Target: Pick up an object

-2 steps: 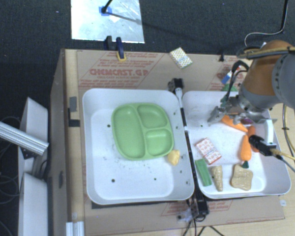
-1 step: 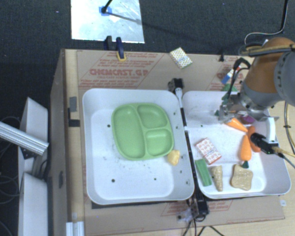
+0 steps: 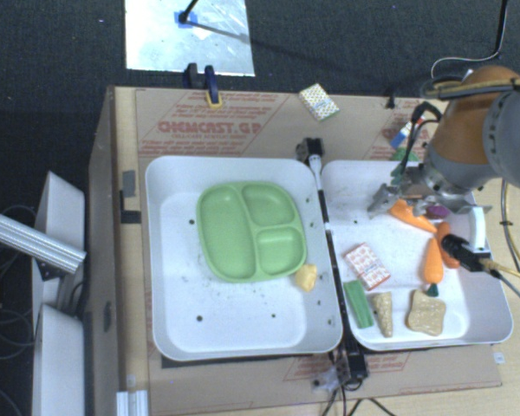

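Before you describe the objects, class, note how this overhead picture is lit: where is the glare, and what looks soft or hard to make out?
Camera view: the strongest glare is on the shiny sheet above the bench; the white bins are bright and evenly lit with faint shadows; the green plate reads clearly; the gripper looks soft, and the floor around is dark.

Left bin [image 3: 169, 319]: a divided plate [image 3: 250, 230] is held, a small lump [image 3: 305, 277] just beside it.
Right bin [image 3: 485, 315]: carrots [image 3: 432, 260], cracker [image 3: 367, 265] and bread [image 3: 426, 314] are laid.
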`<state>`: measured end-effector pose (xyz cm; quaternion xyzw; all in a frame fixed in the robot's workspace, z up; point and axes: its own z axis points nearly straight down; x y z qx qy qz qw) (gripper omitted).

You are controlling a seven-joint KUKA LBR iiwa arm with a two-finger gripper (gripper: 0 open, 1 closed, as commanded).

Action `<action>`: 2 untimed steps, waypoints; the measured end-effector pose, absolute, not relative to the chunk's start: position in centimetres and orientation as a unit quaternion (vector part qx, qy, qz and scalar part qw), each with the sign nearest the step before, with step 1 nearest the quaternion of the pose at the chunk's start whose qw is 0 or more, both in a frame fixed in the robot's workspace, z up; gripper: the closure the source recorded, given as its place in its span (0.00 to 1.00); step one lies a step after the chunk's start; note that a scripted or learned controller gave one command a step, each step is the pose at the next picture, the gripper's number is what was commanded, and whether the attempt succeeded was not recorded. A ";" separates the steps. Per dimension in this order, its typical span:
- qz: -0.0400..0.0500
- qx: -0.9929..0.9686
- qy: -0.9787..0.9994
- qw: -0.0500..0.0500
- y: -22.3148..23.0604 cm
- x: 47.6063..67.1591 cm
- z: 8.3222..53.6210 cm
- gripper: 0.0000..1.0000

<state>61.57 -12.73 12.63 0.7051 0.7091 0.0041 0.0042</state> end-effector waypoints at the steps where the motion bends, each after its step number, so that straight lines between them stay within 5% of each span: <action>1: 0.006 0.705 0.710 0.005 -12.7 61.7 13.7 1.00; 2: 0.005 0.705 0.710 0.005 -12.7 61.7 13.7 0.00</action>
